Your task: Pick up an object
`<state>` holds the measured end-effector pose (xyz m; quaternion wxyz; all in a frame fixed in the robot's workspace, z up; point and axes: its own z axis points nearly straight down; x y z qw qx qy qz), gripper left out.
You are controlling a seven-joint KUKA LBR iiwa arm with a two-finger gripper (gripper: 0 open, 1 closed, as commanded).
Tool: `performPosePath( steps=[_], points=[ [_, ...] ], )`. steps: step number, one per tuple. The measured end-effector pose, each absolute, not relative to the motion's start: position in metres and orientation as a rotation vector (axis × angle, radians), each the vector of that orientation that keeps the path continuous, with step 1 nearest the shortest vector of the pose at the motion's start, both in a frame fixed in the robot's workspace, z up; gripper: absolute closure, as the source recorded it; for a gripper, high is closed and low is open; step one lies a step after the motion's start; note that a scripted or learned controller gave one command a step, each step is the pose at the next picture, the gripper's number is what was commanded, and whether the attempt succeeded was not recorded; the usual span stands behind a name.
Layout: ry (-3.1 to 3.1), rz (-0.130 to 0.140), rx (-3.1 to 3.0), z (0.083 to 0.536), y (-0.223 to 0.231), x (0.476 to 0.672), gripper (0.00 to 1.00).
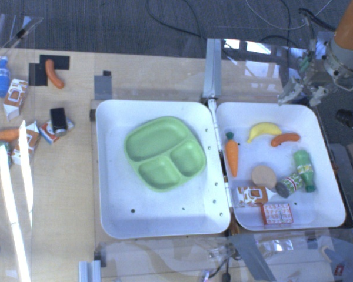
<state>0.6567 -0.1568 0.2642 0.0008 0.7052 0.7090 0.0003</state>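
While arm cut off at top-right, gripper [300, 93] blurry w/ fingers apart, above right bin [323, 157] rim.

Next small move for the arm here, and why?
Probably swing the gripper in over the right bin and down toward the banana. The gripper hangs at the bin's far rim, above everything, and the banana lies nearest, clear on its far side.

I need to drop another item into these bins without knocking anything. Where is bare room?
Left bin: bare floor around the green plate, widest along the near edge. Right bin: open between banana and far wall; crowded near the cans and cartons.
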Motion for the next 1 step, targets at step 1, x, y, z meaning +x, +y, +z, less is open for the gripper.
performPosePath(
  steps=[1],
  points=[
    [2.084, -0.001, 2.349, 0.1801, -0.2054, 0.6125, 0.00]
  ],
)
